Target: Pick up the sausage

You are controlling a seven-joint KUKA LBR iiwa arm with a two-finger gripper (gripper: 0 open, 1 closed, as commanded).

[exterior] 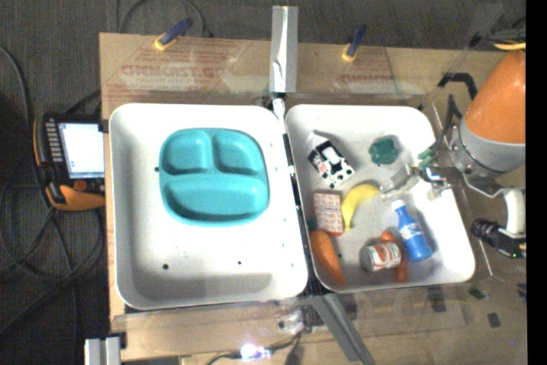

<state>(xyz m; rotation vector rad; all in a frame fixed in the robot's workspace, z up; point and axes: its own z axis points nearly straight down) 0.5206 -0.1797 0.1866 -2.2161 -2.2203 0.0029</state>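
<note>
right bin (444, 132): sausage (326, 256) at the near left corner, beside a can (381, 255) and blue bottle (414, 235). gripper (408, 177) above the bin's right side, grip state unreadable. left bin (128, 269): teal tray (215, 175).

The left bin (128, 269) holds a teal divided plate (214, 175); the right bin (457, 265) holds a banana (357, 201), blue bottle (413, 235), can (381, 255) and orange sausage (326, 256).

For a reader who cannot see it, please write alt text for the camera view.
A robot arm reaches from the right over the right bin, which holds a sausage, banana, blue bottle and can. The left bin holds a teal tray.
</note>
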